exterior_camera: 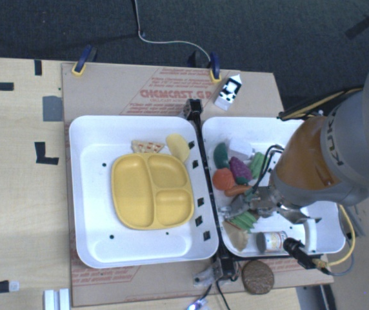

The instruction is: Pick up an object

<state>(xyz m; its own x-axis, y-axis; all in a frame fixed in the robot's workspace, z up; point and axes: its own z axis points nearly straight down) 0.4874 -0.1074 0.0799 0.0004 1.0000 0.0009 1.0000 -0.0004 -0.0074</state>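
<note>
My end effector hangs low over the right bin, in the lower right of the frame, with my grey arm and its orange band filling the space to the right of it. Its metal parts sit in the middle of a small heap of toys, and I cannot tell how wide it stands or whether anything is between its tips.

Just above and to the left of it lies an orange toy, touching a purple one that sits up and to the right. A dark green piece lies above those, its long axis running roughly up and down the frame. A lighter green stick slants beside the purple toy, from upper right to lower left. Directly below my end effector is a green ridged piece, its long axis tilted from lower left to upper right, and below that a pale beige lump near the bin's lower edge. To the right of the lump a small bottle lies on its side, long axis left to right across the frame.

The left bin holds a yellow divided plate, with a waffle-like piece and a pale yellow toy at its upper edge. Both bins rest on the counter.
</note>
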